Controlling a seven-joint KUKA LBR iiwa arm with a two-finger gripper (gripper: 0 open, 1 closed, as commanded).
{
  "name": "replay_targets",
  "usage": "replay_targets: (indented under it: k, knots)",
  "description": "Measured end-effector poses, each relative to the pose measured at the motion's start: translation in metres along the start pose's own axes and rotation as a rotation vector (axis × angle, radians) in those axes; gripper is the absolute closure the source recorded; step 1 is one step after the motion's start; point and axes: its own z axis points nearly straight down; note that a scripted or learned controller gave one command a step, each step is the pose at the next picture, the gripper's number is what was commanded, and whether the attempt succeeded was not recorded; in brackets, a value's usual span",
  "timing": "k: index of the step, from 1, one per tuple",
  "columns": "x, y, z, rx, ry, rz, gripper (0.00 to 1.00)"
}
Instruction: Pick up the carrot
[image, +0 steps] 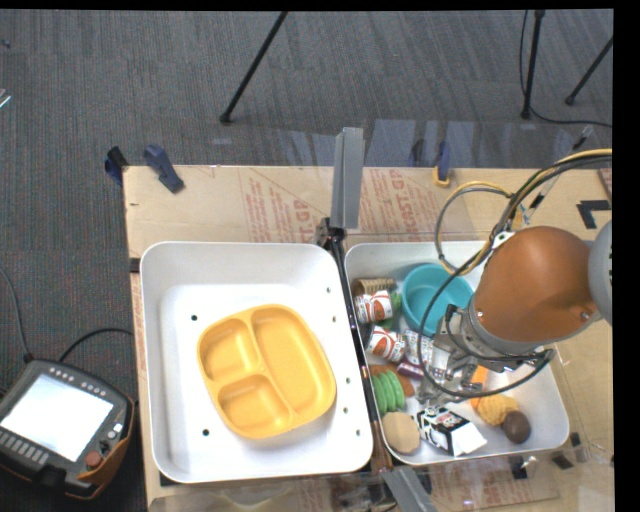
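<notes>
Two white bins side by side, with the arm (535, 285) low over the cluttered right one.

The left bin (170, 280) holds one yellow tray (265, 370) with three compartments. The right bin (548, 405) holds many small things: one teal bowl (430, 292) at the back, two small cans (375, 307) near the left wall, one green vegetable (390, 390) below them, one beige round piece (402, 432) at the front, one black-and-white carton (448, 430) beside it, one tan ridged piece (497, 408) and one brown round piece (516, 426) to the right. A small orange piece (479, 376), probably the carrot, shows just under the wrist, near the middle of this bin, mostly covered. The gripper (447, 385) points down into the clutter; I cannot tell how far its fingers are apart, or if they touch or grasp something.
</notes>
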Motion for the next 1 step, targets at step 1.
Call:
replay_targets:
  k: [1]
  knots:
    - [0.0439,-0.0357,-0.1010,0.009,-0.001,-0.137,1.00]
